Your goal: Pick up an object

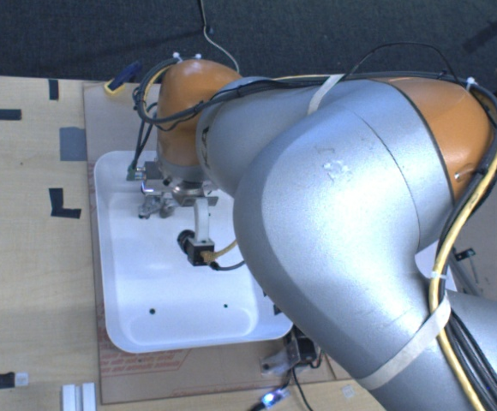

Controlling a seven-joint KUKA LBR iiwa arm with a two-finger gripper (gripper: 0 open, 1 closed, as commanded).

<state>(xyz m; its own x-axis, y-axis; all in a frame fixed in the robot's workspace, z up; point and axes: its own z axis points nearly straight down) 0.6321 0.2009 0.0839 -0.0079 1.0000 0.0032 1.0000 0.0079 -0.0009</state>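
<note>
Grey arm [343, 229] with orange band [188, 92], reaching from right edge of bench [26, 255], jaws low over far-left corner of white bin [120, 315]; jaws spread or pressed together, cannot tell; two dark specks [152, 310] near bin's front edge

You've got just one fixed camera here, mounted above the bench [26, 264] and looking down at a slant. It sits pretty close: the arm [343, 229] comes in from the right and bulks large across that side of the view, with a white bin [137, 311] left of centre.
</note>
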